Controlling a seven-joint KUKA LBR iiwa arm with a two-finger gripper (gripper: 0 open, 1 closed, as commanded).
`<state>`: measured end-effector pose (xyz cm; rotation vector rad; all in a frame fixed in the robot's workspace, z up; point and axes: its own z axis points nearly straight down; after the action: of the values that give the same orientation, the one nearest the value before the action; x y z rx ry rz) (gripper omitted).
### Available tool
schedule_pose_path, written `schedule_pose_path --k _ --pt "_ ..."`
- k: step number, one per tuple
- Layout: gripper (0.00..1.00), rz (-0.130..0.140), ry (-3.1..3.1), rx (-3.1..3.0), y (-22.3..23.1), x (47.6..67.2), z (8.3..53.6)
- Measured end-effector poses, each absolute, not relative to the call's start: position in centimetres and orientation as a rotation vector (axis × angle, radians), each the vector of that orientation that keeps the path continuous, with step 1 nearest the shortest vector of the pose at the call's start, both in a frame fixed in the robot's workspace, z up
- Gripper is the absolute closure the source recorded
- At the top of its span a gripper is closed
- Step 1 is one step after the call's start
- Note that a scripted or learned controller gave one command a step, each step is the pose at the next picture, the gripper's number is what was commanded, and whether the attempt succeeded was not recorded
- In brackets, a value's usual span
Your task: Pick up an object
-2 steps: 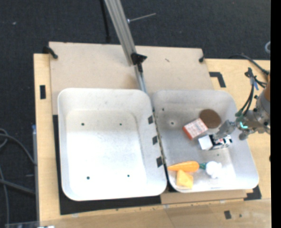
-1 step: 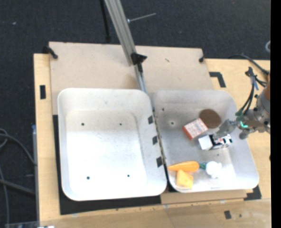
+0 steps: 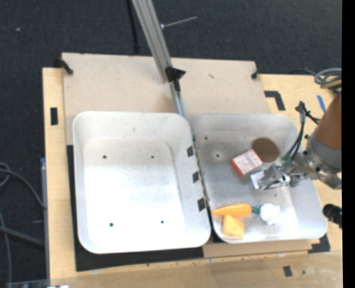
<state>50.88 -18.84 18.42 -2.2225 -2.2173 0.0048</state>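
The right bin [image 3: 225, 131] holds a red and white box [image 3: 247, 162], a brown round disc [image 3: 265, 149], an orange carrot [image 3: 232, 210], a yellow wedge [image 3: 233, 226] and a white object with a green end [image 3: 268, 213]. My gripper [image 3: 266, 179] hangs low in this bin, just right of and below the red box and above the white object. Nothing shows between its fingers. The arm comes in from the right, its orange band [image 3: 330, 125] over the bin's right edge.
The left bin [image 3: 135, 179] lies beside the right one. A slanted metal rail [image 3: 156, 38] rises from the back of the bench. Cables [image 3: 9, 203] lie on the floor at the left.
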Motion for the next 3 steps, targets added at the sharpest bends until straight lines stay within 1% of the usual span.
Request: schedule_pose_path --k 2,3 --pt "0.0 0.002 -2.219 -2.227 -19.4 51.1 10.0" --pt "1.0 -0.006 -2.215 -2.237 -19.5 51.2 11.2"
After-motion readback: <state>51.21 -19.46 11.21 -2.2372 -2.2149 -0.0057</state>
